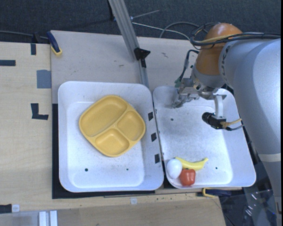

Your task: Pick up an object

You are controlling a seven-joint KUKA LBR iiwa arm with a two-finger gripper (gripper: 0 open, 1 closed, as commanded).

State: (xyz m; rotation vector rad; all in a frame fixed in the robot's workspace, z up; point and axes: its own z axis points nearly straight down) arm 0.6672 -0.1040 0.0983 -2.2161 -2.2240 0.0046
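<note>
In the right bin (198,135), at its near edge, lie a white egg-like ball (173,168), a yellow banana (193,163) and a red tomato-like object (188,177), packed close together. My gripper (180,99) hangs over the far left corner of that bin, well away from those objects. Nothing shows between its fingers. The grey arm with its orange band (216,51) comes in from the right.
The left bin (70,140) holds a yellow divided plate (112,125). A metal pole (127,27) slants down to the seam between the bins. A black cable piece (213,120) hangs off the wrist over the right bin.
</note>
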